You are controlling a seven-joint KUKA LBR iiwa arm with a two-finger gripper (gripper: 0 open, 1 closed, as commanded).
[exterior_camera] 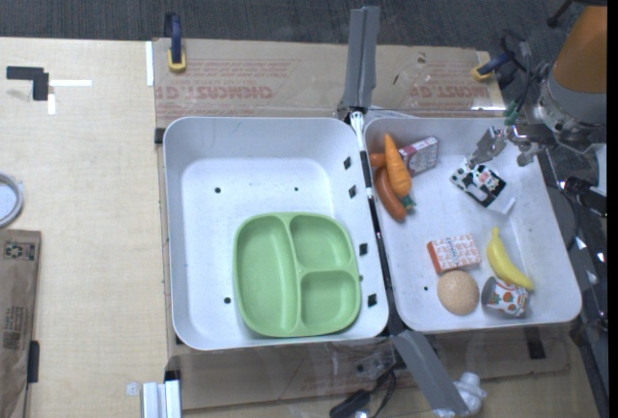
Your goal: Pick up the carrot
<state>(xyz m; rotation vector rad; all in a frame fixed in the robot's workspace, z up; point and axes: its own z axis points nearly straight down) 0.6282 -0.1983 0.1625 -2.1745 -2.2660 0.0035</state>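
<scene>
**Along the divider: reaching the carrot cleanly**

At the frame's left-centre, the left bin (193,213) holds a green divided plate (297,273). Right of the divider, the carrot (396,166) lies in the right bin (555,233), upper left corner, touching a sausage-like piece (388,192) and just beside a small carton (419,153). At upper right, the gripper (486,148) hovers well apart from the carrot — whether its jaws are parted I cannot tell. Best approach, I judge: come down on the carrot's upper half — across its width, clear of its neighbours.

A robotics lab — clamped bins (174,213), taped cardboard (251,88).
</scene>
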